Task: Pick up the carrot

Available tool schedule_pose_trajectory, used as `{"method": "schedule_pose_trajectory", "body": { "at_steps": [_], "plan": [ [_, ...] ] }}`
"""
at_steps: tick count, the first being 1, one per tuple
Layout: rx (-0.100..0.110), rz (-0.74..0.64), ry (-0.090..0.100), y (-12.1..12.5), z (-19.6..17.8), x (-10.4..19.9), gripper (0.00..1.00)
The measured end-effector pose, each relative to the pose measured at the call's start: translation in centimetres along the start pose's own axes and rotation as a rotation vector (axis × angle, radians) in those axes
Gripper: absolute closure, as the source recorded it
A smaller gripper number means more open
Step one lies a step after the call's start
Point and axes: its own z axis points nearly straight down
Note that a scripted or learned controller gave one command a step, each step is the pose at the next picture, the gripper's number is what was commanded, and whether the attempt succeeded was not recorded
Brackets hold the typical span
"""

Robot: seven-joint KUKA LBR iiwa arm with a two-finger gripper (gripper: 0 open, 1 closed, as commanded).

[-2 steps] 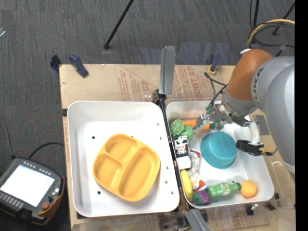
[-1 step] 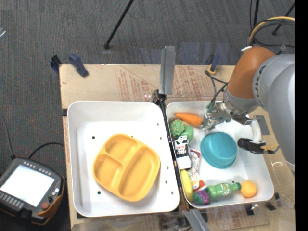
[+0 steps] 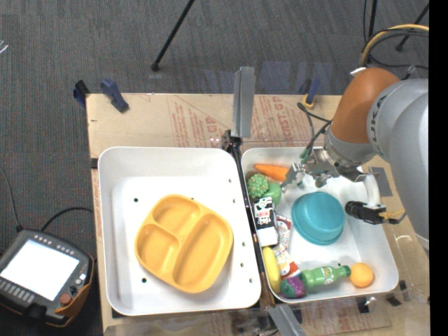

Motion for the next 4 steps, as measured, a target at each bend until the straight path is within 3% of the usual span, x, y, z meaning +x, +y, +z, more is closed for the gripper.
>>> {"method": "schedule_pose_trajectory", "body": {
  "at_steps": [1,2,3,4],
  "plan": [
    [-0.007,0.221,-0.005,0.4,0.7,4.9,0.00],
    [-0.003,0.214,-0.002,0.4,-0.3,5.2,1.00],
    [-0.003,0.214,-0.003,0.4,-0.2,5.2,0.00],
    [0.000,0.420,0.001,0.2,1.0,4.0,0.00]
  ]
}}
